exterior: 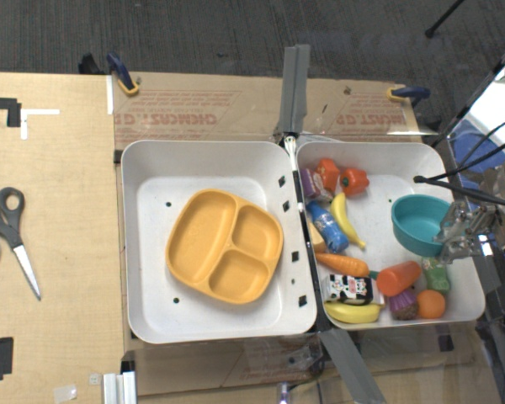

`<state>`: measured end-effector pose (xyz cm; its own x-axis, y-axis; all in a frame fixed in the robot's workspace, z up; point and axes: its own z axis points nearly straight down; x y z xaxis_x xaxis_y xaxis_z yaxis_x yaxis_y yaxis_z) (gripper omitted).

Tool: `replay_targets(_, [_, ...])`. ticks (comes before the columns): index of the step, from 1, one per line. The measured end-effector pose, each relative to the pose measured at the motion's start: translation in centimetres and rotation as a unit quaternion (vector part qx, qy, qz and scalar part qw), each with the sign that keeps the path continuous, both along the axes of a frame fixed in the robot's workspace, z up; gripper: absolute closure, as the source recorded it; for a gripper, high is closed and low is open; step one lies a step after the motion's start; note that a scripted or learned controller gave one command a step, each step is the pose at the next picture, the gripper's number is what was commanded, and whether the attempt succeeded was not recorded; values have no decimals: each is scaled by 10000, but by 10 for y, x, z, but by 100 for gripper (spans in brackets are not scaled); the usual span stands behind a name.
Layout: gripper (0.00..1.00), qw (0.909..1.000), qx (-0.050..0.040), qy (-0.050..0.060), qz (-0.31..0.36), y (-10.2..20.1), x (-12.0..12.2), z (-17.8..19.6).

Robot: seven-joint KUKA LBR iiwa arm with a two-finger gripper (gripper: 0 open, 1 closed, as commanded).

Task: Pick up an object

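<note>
The right bin (379, 160) holds several toy foods: a red pepper (353, 181), a yellow banana (346, 217), a blue bottle (327, 226), a carrot (343, 264), a second banana (352, 312), an orange ball (432, 304) and a teal bowl (417, 224). My gripper (456, 236) hangs low at the bin's right side, against the bowl's right rim and just above a small green piece (438, 276). Nothing shows as lifted off the bin floor.
The left bin (143, 251) holds a yellow divided plate (225, 246). Scissors (13, 236) lie on the bench at far left. A grey divider (294, 91) stands behind the seam between the bins. Cables hang at the right edge.
</note>
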<state>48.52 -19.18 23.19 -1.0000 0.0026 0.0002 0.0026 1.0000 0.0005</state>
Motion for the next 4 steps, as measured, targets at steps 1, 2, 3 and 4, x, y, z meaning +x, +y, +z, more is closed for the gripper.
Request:
replay_targets(1, [0, 9999, -28, -87, 75, 49, -2, -134])
replay_targets(2, [0, 9940, -72, 5, 1090, 84, 56, -134])
replay_targets(3, [0, 9985, -41, -86, 530, 91, 27, -134])
replay_targets(4, [0, 9987, -34, -86, 492, 97, 7, -135])
